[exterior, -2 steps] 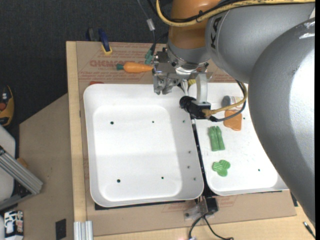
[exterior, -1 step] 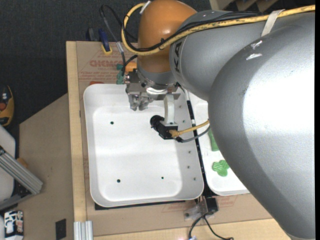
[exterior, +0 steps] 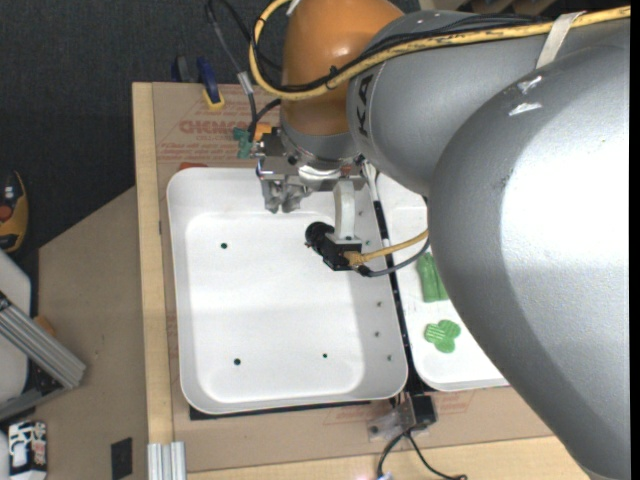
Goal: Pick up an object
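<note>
- From my console, the pickable things look to be two green objects in the right bin (exterior: 470, 373): a flat green strip (exterior: 431, 278) and, at its 6 o'clock, a small green lobed piece (exterior: 441, 335).
- Both look like light, stiff plastic; I'd pinch the strip across its narrow width.
- The arm (exterior: 520, 168) stretches in from 3 o'clock, wrist bent down.
- The gripper (exterior: 281, 200) hangs over the left bin (exterior: 270, 368) near its 12 o'clock rim, well apart from the green pieces.
- I cannot tell how the tool stands; I see nothing in it.
</note>
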You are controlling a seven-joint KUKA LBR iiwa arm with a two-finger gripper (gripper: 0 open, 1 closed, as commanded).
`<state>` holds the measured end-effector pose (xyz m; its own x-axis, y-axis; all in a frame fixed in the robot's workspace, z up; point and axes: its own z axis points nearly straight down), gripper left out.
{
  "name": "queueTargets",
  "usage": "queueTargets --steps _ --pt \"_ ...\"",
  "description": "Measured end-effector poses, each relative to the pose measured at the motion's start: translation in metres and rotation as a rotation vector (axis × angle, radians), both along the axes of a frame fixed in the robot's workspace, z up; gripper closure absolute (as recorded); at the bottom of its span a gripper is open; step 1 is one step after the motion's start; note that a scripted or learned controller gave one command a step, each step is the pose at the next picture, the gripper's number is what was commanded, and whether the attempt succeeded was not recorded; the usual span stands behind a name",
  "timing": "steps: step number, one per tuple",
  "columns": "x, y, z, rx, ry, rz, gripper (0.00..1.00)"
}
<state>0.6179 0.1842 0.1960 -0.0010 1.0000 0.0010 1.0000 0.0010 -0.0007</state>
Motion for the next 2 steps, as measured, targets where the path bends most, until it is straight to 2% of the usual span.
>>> queueTargets --steps 2 --pt "0.001 0.001 0.020 0.001 -0.002 0.001 1.00"
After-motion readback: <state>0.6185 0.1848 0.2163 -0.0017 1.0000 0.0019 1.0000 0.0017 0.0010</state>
